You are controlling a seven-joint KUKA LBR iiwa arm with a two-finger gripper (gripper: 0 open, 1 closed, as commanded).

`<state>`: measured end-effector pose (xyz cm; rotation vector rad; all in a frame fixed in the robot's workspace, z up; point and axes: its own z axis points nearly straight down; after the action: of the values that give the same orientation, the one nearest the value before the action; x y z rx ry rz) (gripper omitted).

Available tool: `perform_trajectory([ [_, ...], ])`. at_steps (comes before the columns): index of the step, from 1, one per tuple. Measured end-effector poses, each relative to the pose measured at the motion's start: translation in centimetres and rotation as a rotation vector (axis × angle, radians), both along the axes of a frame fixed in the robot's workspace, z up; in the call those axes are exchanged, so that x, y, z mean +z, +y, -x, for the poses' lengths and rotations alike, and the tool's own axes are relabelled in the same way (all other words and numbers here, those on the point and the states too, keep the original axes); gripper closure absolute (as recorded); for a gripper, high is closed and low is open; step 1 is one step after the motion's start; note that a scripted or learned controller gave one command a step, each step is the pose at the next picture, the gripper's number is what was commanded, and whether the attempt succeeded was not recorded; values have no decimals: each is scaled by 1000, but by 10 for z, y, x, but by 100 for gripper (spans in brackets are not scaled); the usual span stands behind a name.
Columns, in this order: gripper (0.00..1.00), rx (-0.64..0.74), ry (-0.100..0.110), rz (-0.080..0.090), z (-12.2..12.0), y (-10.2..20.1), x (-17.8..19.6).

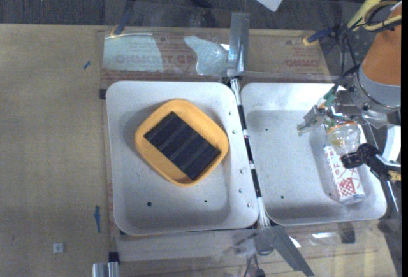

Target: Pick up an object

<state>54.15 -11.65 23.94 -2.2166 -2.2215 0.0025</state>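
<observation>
Wooden bench (44, 142) | left bin (121, 205): yellow-rimmed dark pad (182, 150) | right bin (280, 193): bottle (343, 170), perhaps plastic | gripper (331, 113): grip unclear

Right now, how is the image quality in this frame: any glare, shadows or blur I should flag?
Camera view: lighting is even and soft; the yellow tray in the left bin casts only a faint shadow. Glare washes over the clear plastic sheet behind the bins. The pincer and the bottle in the right bin look slightly soft, fine detail unreadable.
</observation>
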Motion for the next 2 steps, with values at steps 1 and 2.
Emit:
perform_trajectory([
  [1, 0, 38, -5, 2, -53, -62, -62],
  [2, 0, 59, -11, 3, -39, -49, -152],
])
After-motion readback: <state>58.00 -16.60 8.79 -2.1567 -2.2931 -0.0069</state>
